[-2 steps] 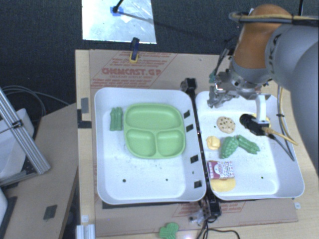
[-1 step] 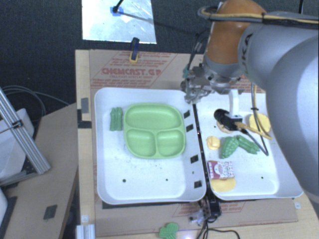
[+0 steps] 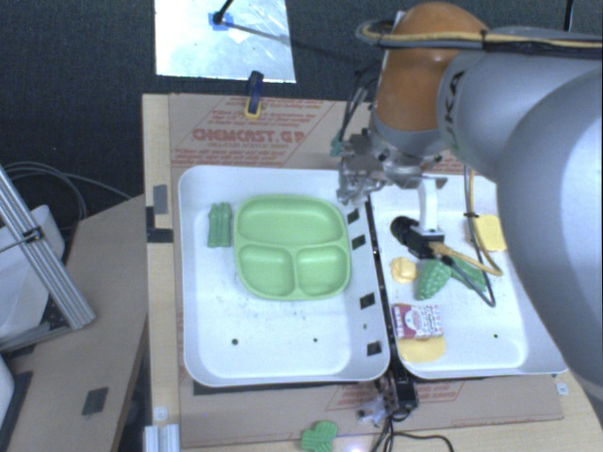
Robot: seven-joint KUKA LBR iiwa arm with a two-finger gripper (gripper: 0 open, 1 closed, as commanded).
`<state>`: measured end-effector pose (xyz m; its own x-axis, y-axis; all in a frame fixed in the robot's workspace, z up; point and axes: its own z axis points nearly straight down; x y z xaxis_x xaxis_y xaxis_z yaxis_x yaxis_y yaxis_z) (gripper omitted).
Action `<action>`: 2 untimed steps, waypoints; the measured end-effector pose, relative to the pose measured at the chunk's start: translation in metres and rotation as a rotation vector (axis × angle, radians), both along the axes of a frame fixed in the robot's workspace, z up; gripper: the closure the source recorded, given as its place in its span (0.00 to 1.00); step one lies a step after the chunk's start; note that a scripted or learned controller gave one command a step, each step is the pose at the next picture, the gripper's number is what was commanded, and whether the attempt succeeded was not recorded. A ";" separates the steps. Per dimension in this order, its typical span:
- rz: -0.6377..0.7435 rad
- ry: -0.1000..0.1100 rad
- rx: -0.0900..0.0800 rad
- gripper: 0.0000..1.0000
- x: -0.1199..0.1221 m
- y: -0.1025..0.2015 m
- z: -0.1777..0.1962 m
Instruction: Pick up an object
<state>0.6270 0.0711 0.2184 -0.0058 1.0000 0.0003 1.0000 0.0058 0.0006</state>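
— Where do we find the gripper?

— Low over the far end of the wall where the two bins meet, at the far right corner of the left bin. It is close to the rim of the green divided plate. We cannot tell how far it is open, and we see no object in its grasp.

— What do we have lying about for picking?

— In the left bin, the plate sits in the middle, with a small green ridged piece just beside its left edge. In the right bin we see a green bumpy toy, a small yellow disc just left of it, and a red-and-white packet overlapping a yellow piece. Another yellow piece lies farther right.
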 end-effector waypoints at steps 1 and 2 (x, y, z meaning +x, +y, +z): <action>-0.006 -0.005 -0.001 1.00 0.044 -0.024 0.000; 0.000 -0.002 0.000 1.00 0.042 -0.001 0.010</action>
